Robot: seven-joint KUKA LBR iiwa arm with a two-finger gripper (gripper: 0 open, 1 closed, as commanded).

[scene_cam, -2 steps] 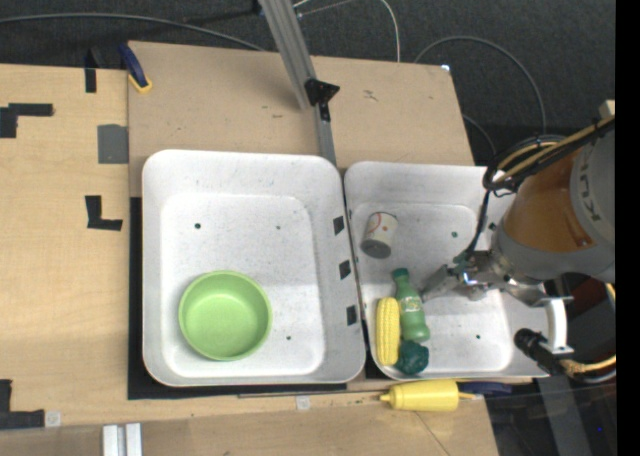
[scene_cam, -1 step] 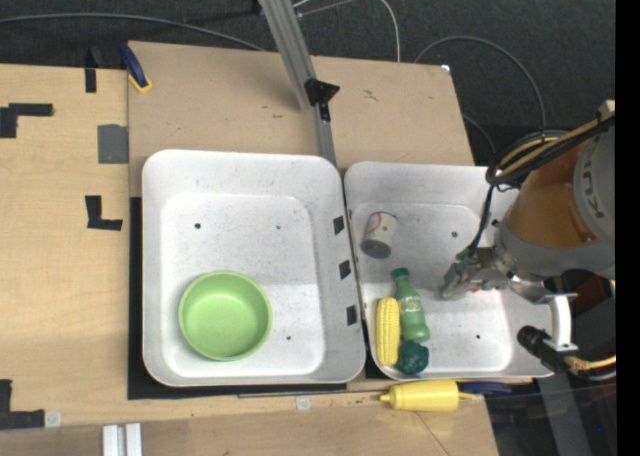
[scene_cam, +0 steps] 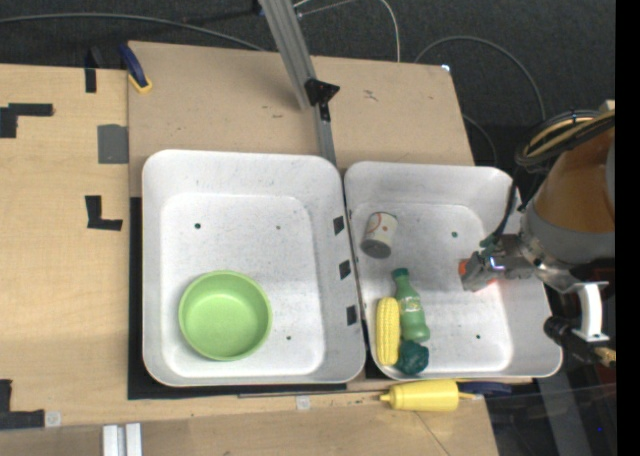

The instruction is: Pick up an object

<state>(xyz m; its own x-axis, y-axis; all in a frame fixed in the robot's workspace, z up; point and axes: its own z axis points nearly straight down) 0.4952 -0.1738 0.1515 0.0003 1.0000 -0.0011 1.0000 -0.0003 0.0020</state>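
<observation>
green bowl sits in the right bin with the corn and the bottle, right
Not quite. The camera view shows the green bowl alone in the left bin. The corn and the green bottle do lie side by side in the right bin.

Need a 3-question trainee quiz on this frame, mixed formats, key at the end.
1. True or false: the green bowl sits in the right bin.
2. Which lies directly beside the corn cob? A) green bottle B) grey cup C) green bowl
3. Fill in: the yellow mustard bottle lies outside the bins, just past the right bin's ____ edge.

Key: 1 false, it is in the left bin. 2 A. 3 near (bottom).
</observation>
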